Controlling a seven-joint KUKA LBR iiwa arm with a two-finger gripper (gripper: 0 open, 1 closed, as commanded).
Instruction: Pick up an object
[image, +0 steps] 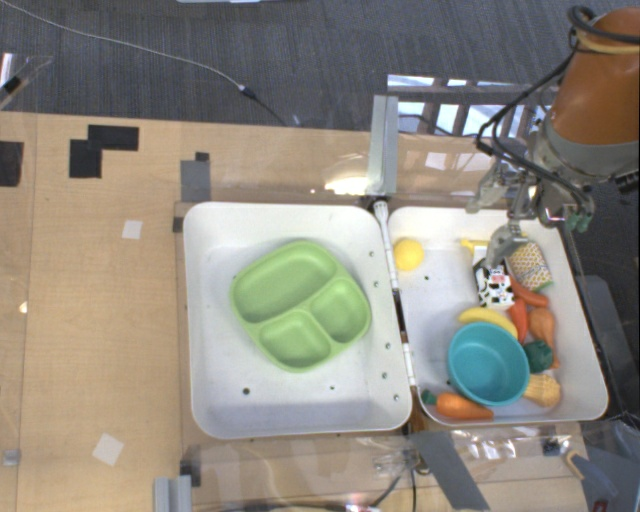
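At the frame's right, your gripper (505, 243) hangs over the right bin (440, 330), just above the black-and-white carton (493, 286); you cannot tell how its jaws stand.

Fixed overhead camera, slanted down, both bins (200, 330) framed

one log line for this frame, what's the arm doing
phase: reach | end effector: over right bin, above cow toy | nothing seen held | left bin: green plate
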